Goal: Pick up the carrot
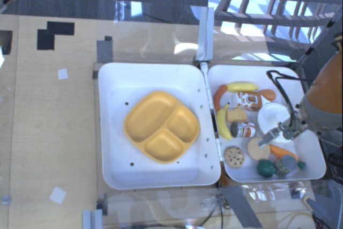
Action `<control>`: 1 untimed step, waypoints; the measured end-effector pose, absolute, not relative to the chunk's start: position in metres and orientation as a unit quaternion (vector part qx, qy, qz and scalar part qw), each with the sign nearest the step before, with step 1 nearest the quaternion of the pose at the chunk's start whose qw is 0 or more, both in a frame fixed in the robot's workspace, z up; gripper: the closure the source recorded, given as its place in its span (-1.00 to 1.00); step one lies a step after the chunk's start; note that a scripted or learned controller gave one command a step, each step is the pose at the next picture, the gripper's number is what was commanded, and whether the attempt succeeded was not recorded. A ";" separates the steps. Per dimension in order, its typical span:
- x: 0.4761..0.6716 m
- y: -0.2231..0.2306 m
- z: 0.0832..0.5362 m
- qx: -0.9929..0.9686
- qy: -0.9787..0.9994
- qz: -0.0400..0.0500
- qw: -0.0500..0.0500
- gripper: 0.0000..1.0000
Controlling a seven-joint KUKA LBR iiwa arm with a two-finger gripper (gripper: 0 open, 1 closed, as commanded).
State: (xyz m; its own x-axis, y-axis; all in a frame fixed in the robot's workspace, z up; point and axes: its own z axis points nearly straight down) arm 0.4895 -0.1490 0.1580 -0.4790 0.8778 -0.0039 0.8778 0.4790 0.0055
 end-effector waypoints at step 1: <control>0.492 -0.112 0.091 0.531 0.847 0.003 0.009 -1.00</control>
State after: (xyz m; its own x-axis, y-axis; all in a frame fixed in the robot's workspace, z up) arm 0.4924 -0.1119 0.0911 -0.4360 0.8999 -0.0116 0.8998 0.4362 0.0144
